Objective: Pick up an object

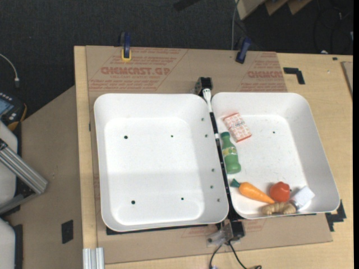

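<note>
Premises present as a robotics laboratory or test workshop. The surface (168, 66) is a sheet of brown board printed with a maker's name, held at its far edge by two clamps (125, 46). Two white bins (106, 150) sit side by side on it. Cables (224, 256) trail off the near edge. An aluminium extrusion (22, 170) stands at left over dark carpet (56, 15).

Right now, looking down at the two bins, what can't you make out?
- Red-and-white packet: its print is too small to read.
- Tan lumpy item at the right bin near wall: too small to identify.
- White block beside the red round item: too small to identify.
- Green bottle: label detail blurred.
</note>
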`<state>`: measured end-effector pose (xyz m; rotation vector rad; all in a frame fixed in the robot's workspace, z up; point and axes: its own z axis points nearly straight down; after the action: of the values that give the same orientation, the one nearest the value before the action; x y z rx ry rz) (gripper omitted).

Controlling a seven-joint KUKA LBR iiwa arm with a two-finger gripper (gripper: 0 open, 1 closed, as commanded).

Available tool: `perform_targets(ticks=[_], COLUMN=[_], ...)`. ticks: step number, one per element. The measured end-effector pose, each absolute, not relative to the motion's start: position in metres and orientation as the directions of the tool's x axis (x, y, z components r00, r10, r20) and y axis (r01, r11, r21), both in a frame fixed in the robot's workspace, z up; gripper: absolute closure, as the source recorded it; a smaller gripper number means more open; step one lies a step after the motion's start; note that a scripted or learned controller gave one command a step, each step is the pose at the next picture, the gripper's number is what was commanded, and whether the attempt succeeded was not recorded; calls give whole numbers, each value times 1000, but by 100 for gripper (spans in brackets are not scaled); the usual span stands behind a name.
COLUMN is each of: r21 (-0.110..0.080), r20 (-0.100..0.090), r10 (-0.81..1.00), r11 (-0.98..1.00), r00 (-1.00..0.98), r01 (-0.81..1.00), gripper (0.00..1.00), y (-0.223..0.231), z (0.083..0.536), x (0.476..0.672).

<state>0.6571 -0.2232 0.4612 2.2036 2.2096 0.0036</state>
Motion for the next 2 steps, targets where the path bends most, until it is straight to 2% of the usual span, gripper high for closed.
perform_targets(ticks=[2], r21=[25], r20=[-21], r10=[1000], r11=[5], r00=[-4], r01=[1000], gripper=[100], y=[-223], z=[483], x=[658])
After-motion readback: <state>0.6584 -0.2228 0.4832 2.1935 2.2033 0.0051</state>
